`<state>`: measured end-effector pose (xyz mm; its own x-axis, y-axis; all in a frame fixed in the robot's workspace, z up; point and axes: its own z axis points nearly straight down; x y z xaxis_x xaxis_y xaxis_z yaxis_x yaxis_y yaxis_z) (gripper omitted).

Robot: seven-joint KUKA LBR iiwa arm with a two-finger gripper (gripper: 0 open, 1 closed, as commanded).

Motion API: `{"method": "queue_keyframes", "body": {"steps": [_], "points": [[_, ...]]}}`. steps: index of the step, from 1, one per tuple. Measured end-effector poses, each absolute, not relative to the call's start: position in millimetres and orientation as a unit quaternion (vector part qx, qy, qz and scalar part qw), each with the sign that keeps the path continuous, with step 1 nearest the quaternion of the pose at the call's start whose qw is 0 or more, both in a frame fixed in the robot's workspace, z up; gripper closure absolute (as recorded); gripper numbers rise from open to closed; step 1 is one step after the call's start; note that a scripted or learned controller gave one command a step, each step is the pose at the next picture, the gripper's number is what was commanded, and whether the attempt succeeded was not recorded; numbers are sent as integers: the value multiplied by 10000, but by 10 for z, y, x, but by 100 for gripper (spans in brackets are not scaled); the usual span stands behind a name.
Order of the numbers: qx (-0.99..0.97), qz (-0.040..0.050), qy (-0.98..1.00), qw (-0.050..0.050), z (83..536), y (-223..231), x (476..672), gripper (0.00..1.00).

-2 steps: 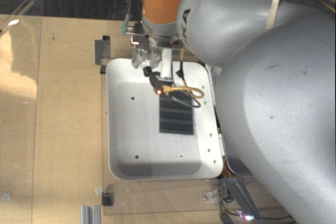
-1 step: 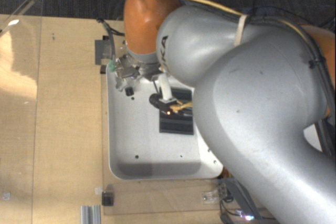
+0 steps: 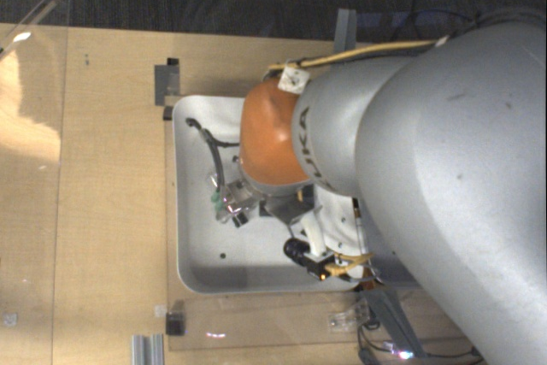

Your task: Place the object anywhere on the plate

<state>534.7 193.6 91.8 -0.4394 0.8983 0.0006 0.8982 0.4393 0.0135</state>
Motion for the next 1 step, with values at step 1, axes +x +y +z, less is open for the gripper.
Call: {"method": "queue_keyframes", "body": {"steps": [1], "points": [[5321,30,8467,19,1699,2256,6202,100]]}}
